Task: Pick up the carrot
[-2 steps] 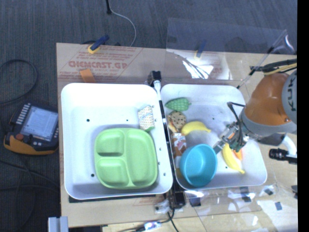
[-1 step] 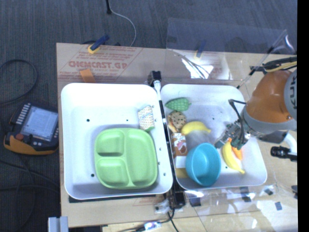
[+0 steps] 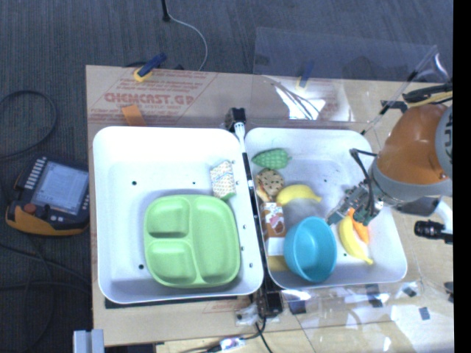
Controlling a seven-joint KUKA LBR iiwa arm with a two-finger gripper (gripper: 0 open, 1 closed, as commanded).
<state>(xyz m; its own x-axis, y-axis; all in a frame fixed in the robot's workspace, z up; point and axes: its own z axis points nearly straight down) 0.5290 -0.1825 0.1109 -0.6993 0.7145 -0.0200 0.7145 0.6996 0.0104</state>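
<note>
Orange shows right where I have the hand [image 3: 356, 210] parked: the carrot [image 3: 360, 230] lies in the right bin [image 3: 383, 271], touching the far side of a banana [image 3: 352, 240] that runs along the bin floor near the right wall. My hand sits low over the carrot's upper end, and I cannot tell from this slanted view how far its fingers are spread or whether they have the carrot between them. Just left of the banana is a blue bowl [image 3: 310, 248], with a second banana [image 3: 297, 194] above it, a cookie [image 3: 269, 182] beside that and a green leafy piece [image 3: 271, 157] near the bin's top. In the left bin [image 3: 118, 197] I see a green divided plate [image 3: 193, 240] and a small wrapped packet [image 3: 222, 179].
</note>
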